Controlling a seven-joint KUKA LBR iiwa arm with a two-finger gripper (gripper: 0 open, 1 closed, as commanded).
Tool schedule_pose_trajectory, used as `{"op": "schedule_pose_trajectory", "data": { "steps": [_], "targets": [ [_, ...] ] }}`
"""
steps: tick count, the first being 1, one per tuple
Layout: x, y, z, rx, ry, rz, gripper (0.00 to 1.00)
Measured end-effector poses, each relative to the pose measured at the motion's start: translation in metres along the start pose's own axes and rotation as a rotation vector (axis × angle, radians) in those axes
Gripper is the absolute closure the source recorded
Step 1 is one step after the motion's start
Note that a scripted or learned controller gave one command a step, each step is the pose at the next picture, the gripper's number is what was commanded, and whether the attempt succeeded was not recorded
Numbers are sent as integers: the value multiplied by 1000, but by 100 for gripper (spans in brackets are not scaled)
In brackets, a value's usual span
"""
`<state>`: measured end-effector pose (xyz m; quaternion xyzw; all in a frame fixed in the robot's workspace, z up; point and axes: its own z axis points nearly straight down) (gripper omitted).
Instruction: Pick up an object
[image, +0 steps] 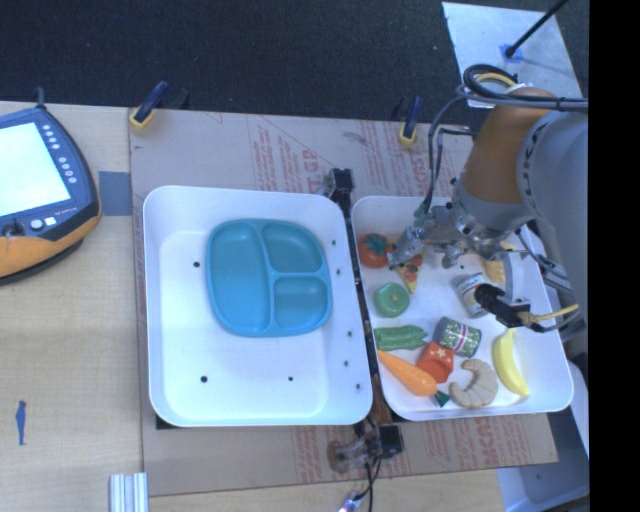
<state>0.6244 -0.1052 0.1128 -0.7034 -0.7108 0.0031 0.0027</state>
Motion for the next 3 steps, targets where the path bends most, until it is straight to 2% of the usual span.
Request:
{"op": "schedule_pose_trajectory", "data": {
  "steps": [1,2,3],
  "targets": [
    [-1,0,-10,-1,-1,-1,100],
    [-1,0,-10,-1,-1,-1,0],
    [-19,30,22,4,4,9,0]
  ]
}}
